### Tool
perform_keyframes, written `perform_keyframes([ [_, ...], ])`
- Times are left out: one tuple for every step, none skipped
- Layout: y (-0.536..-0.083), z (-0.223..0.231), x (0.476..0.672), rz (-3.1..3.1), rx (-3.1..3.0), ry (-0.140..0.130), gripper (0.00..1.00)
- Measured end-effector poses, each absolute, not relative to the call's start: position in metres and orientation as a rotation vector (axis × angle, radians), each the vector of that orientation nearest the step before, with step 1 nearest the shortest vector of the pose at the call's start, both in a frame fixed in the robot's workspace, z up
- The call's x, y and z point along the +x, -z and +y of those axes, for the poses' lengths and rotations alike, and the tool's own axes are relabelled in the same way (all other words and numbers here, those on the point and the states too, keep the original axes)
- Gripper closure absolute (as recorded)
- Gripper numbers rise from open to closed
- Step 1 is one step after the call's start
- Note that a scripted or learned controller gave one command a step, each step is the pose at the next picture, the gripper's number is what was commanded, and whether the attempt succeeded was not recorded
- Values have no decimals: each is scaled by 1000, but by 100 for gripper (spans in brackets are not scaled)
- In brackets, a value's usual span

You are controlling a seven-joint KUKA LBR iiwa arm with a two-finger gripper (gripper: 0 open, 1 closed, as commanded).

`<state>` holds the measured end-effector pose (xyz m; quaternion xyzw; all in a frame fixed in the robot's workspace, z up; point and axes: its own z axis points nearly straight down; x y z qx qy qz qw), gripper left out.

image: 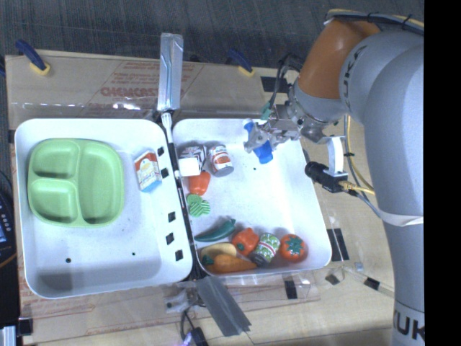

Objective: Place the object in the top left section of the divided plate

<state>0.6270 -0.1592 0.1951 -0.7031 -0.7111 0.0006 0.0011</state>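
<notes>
Left bin (43,265): one light green divided plate (74,182) with three sections, lying toward the bin's far left; beside it on the right, well clear of the plate, a small carton (148,171) with orange and white print, lying near the wall between the bins. Right bin (302,200): at its upper left, a small can (191,160) with a white top and a second can (220,159) with a red and white label, side by side; just below them an orange piece (199,183) and a pale green leafy toy (198,207); along the near edge, a cluster of toy foods, namely a dark green pepper (216,230), a yellow piece (218,250), a carrot (229,264), a red-orange pepper (245,240), a patterned round item (266,247) and a tomato (292,247). Upper middle of the right bin: the gripper (261,144), reaching in from the right, with a small blue object (262,150) between its fingers, raised over the bin floor.
</notes>
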Motion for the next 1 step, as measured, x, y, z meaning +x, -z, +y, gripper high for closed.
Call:
perform_keyframes([
  [-117, -101, 592, -2478, -1935, 1, 100],
])
